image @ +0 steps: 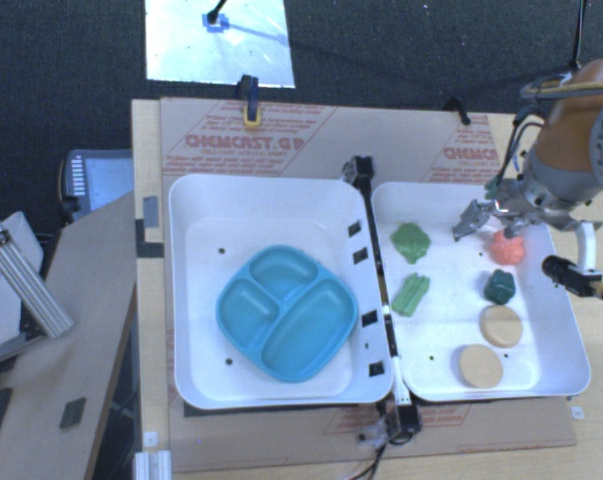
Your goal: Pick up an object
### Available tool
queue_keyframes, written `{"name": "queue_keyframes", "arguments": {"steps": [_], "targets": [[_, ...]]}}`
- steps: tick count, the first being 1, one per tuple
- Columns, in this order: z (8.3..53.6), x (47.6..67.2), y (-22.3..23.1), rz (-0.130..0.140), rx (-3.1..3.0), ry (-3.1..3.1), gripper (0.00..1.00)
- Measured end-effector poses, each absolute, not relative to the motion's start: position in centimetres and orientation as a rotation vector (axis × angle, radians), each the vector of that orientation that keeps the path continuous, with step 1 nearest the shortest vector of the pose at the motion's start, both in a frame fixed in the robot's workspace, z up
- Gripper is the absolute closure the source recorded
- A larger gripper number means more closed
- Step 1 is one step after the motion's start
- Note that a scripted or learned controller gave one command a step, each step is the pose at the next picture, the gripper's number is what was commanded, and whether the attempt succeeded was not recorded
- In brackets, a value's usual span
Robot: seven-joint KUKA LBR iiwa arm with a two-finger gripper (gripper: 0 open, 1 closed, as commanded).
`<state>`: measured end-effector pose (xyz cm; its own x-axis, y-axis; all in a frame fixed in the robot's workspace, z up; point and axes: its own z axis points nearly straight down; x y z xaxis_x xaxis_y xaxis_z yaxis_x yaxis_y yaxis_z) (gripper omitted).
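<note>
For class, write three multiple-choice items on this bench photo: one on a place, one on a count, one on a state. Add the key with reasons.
1. Where does the blue tray lie?
A. left bin
B. right bin
C. off the bench

2. How many tan discs lie in the right bin?
A. none
B. two
C. five

3. How does the tray sit?
A. flat, open side up
B. on edge
C. flipped over

Key: A, it lies on the left bin floor; B, one tan disc and another near the front; A, its compartments face up.
</note>
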<state>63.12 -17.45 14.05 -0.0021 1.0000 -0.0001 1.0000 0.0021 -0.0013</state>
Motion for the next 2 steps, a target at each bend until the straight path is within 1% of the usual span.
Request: {"name": "queue_keyframes", "arguments": {"steps": [1,2], "targets": [[9.2,63.5,-17.0,-0.015,-2.217,-2.229,0.0],[10.4,63.5,-17.2,-0.01,-2.217,-2.233,1.0]]}}
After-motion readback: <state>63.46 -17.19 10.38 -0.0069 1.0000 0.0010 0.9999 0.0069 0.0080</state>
